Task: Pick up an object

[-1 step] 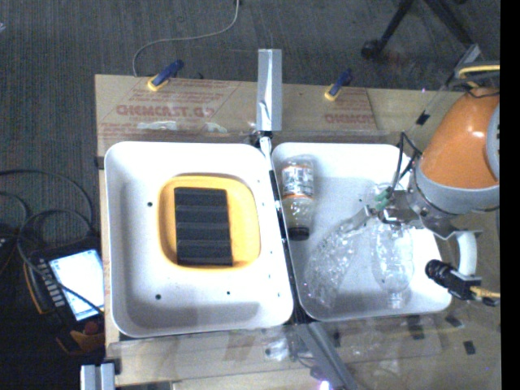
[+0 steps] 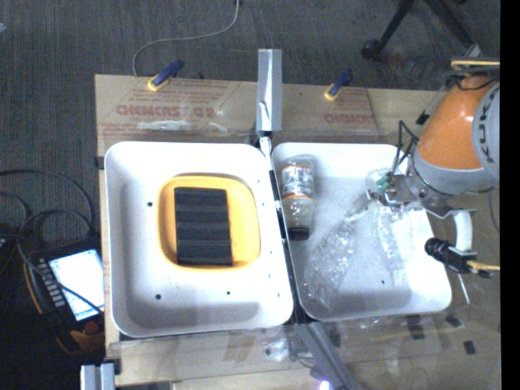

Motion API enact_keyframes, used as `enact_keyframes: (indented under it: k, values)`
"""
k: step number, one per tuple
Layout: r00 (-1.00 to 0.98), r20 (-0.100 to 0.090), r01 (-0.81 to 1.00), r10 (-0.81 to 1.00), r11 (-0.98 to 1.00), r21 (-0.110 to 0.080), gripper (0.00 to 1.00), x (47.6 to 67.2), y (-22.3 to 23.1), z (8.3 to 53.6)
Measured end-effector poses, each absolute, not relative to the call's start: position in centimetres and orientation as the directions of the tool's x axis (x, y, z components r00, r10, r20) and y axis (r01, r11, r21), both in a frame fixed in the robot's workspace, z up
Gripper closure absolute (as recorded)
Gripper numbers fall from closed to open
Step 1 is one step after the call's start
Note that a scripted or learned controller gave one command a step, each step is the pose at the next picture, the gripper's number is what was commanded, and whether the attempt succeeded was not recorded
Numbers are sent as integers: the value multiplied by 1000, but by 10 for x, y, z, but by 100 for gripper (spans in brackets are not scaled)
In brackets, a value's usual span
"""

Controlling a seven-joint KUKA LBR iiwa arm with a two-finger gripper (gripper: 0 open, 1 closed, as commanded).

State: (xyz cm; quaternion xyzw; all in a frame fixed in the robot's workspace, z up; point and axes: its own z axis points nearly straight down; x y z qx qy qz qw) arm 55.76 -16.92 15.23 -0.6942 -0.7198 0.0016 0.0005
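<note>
My gripper (image 2: 382, 187), grasp state unclear to me, hangs at the right bin's (image 2: 422, 299) far right edge, with the clear plastic bottle (image 2: 296, 195) well to its left, lying lengthwise along the divider.

Both white bins (image 2: 195, 311) look like smooth matt plastic; the clear bottle (image 2: 296, 195) is glossy plastic – so is the crinkled transparent wrap (image 2: 345, 250); the yellow tray (image 2: 210, 222) holds a black ribbed, matt insert (image 2: 202, 226); the bench (image 2: 219, 108) is bare wood

Clear plastic bottle (image 2: 296, 197) on side, right bin's left edge, dark cap toward camera; crumpled clear plastic bag (image 2: 357, 242) mid-bin.
</note>
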Motion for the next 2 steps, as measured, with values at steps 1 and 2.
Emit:
enact_keyframes:
  k: [1, 2]
  values:
    - [-164, -7, 986, 986, 164, 11, 0, 553, -127, 92]
    - [-166, -2, 986, 986, 166, 14, 100, 554, -124, 100]
